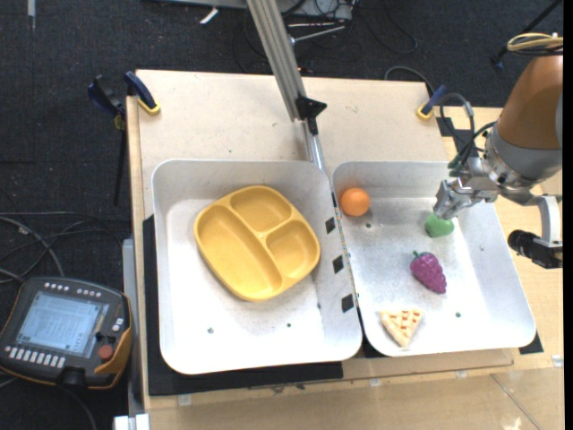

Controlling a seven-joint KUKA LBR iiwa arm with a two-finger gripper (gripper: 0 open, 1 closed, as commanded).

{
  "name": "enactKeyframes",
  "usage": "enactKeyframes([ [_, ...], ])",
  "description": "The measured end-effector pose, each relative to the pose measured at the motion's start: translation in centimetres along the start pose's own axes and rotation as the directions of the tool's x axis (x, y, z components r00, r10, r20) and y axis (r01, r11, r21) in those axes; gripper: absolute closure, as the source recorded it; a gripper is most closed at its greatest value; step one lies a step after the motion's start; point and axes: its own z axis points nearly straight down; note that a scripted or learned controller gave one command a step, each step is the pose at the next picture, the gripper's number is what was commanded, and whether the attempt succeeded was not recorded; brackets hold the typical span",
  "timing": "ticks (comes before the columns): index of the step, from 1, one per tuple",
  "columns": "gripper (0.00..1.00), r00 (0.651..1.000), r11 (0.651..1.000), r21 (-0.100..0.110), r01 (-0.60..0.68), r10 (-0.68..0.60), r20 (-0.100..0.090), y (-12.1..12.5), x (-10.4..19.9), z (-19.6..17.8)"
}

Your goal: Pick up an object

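In the right bin (501,285) lie an orange ball (354,202), a green object (440,226), a purple bunch of grapes (429,271) and a pale wedge with a lattice pattern (401,325). My gripper (447,206) reaches in from the right and hangs right over the green object, its tips at the object's top edge. The green object is partly hidden beneath the gripper, and I cannot tell whether it is held.
The left bin (179,330) holds a yellow divided plate (258,241). A metal pole (277,47) slants down to the ridge between the bins. A teach pendant (58,330) lies off the bench at lower left. Clamps sit at the bench's back corners.
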Motion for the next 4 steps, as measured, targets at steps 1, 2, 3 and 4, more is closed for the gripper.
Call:
enactKeyframes([
  [1, 1.00, 1.000, 1.000, 0.006, 0.006, -0.006, -0.005, 0.3, 6.0, 0.1],
  [2, 1.00, 1.000, 1.000, 0.006, 0.006, -0.006, -0.005, -0.8, 12.1, -0.7],
  [3, 1.00, 1.000, 1.000, 0.008, 0.006, -0.006, -0.004, -1.7, 17.6, -0.6],
  [4, 1.00, 1.000, 1.000, 0.006, 0.006, -0.006, -0.004, -1.0, 22.9, -1.0],
])
